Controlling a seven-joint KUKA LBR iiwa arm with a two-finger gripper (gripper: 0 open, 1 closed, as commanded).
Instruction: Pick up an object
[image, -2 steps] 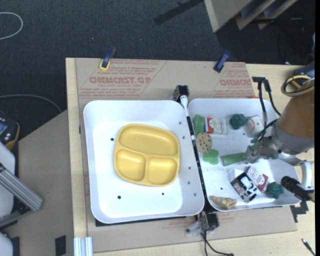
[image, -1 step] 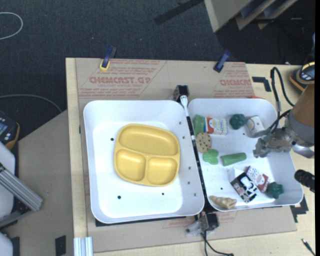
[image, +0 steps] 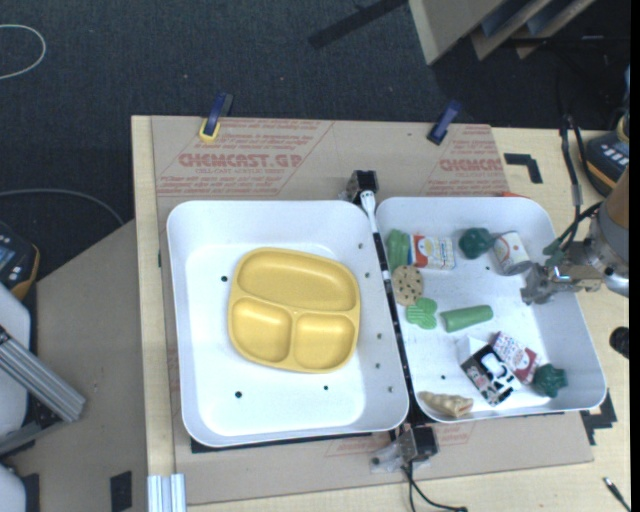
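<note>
The gripper (image: 537, 284) is seen low over the right rim area of the right bin (image: 580, 330), reached in from the right; its metal parts are blurred and small, so its state cannot be told, and nothing is seen held by it. No target is named by the task, so any item in the right bin could serve; the nearest are a small white cup-like object (image: 509, 248) and a dark green round piece (image: 474, 241), both just beside the gripper toward the far wall. A green cylinder (image: 466, 318) lies near the bin's middle, with a round cookie (image: 407, 285) and a small carton (image: 433, 251) toward the divider. A printed packet (image: 495, 366) and another dark green piece (image: 548, 378) lie near the front corner. The left bin (image: 190, 300) is occupied by a yellow divided tray (image: 293, 308), judged too broad for a two-finger grasp. The arm is cut off at the right edge, leaving the wrist pose unclear.
</note>
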